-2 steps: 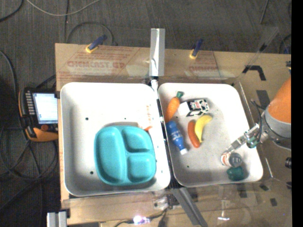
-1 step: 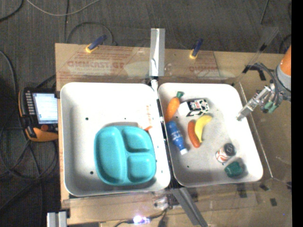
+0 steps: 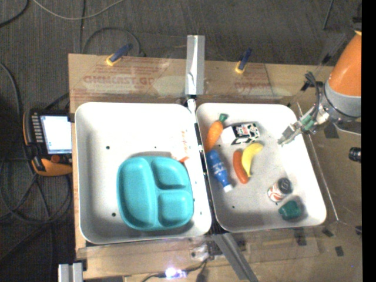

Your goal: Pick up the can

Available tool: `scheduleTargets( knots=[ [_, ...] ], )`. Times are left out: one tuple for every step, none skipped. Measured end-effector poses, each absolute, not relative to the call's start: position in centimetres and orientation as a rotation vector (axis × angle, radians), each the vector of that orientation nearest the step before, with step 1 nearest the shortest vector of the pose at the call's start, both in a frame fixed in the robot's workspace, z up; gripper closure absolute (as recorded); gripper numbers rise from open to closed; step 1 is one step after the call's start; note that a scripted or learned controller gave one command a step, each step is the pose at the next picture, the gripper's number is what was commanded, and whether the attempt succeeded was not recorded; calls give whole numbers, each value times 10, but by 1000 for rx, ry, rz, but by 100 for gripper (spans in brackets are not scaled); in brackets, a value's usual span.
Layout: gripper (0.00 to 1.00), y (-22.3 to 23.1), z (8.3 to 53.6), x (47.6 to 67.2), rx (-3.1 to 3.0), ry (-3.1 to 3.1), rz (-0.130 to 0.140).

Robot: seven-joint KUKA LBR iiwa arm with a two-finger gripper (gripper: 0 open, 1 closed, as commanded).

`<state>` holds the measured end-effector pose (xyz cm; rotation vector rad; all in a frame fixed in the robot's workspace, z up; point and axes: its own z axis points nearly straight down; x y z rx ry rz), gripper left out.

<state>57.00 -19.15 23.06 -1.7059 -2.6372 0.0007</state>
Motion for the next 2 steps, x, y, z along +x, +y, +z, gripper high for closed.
scheduleTargets(
  knots=[
    [100,-215,261,669,-1714,-2634,2],
    [100,-224,355,661,-1349,-2843,5]
  ],
)
